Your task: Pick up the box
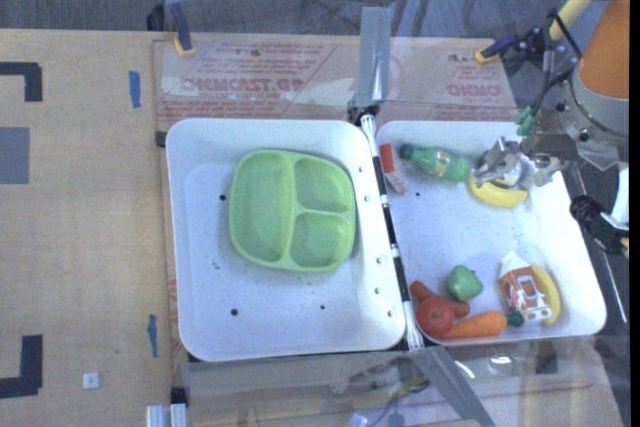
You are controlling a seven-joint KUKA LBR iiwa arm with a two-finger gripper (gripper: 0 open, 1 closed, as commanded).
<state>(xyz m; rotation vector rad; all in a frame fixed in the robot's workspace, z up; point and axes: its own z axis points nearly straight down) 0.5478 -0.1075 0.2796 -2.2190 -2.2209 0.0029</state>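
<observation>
1. We see the box (pixel 520 293), a small orange-and-white carton, lying in the right bin (pixel 440 235) near its front right corner; nothing grips it.
2. A banana (pixel 548 291) lies just beside the box on its right, touching or nearly so; we cannot tell which.
3. A carrot (pixel 484 324) lies in front of the box along the bin's near wall; a dark small item sits between carrot and box, too small to name.
4. Left of the carrot sits a red tomato-like piece (pixel 435 315), touching the carrot's end; a green pepper (pixel 464 283) sits just behind them, near the box's left.
5. The gripper (pixel 506 165) is at the far side of the same bin, well apart from the box; it hangs right over a second banana (pixel 499 194); fingers look a little apart, nothing visibly clamped between them.
6. A green bottle (pixel 437 162) lies on its side left of the gripper, near the back wall; a small red-and-white packet (pixel 390 170) lies by the divider.
7. The arm (pixel 600 65) comes in from the right, orange band showing above the wrist.
8. The left bin (pixel 195 245) holds a green divided plate (pixel 292 209), three compartments, flat, roughly centred.
</observation>
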